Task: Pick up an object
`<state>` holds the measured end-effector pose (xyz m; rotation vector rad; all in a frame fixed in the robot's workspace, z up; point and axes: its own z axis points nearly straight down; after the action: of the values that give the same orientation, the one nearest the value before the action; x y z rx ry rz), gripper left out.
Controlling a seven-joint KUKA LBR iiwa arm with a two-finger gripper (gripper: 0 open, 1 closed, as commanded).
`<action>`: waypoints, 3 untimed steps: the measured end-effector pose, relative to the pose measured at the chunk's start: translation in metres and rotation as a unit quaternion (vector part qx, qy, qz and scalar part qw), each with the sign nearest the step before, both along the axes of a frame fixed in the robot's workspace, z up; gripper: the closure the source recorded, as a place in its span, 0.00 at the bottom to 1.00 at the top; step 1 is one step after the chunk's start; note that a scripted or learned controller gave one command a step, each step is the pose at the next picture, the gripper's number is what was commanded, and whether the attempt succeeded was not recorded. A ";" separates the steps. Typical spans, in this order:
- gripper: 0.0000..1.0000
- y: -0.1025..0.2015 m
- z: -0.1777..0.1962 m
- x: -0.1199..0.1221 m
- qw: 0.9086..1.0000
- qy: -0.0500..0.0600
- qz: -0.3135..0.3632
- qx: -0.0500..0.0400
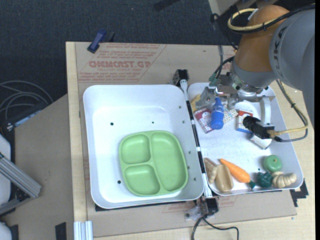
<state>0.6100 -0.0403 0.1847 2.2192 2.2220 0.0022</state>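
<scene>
Poised at upper right over a blue bottle (217, 118), gripper (218, 100) grasp unclear, nothing lifted yet.

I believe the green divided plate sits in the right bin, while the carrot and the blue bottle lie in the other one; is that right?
Not quite: the green divided plate sits in the left bin, as the camera view shows. The carrot and the blue bottle do lie in the other one, the right bin.

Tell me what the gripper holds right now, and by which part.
Cannot be told. The gripper sits low in the right bin, directly over the blue bottle, but no hold on it is visible.
</scene>
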 end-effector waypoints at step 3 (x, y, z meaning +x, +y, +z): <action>0.00 -0.063 -0.098 0.015 1.000 -0.002 -0.002 -0.002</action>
<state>0.6248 -0.1034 0.0872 2.2184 2.2135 0.0022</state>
